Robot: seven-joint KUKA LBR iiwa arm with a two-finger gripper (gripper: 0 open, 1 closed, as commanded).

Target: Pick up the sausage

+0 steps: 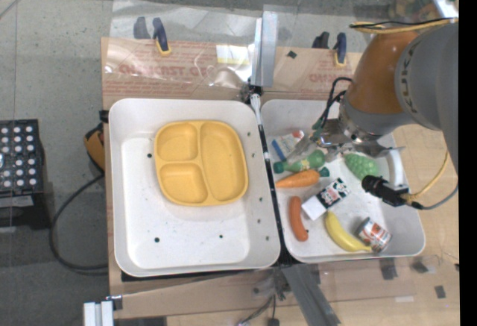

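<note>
The sausage, a short red-orange link, lies lengthwise near the front left of the right bin. My gripper hangs over the back middle of that bin, above the green toys, well behind the sausage. An orange carrot lies between the gripper and the sausage. Nothing is seen held.
Around the sausage are a black-and-white box, a banana and a small can. Green toy vegetables sit further back. The left bin holds a yellow divided plate.
</note>
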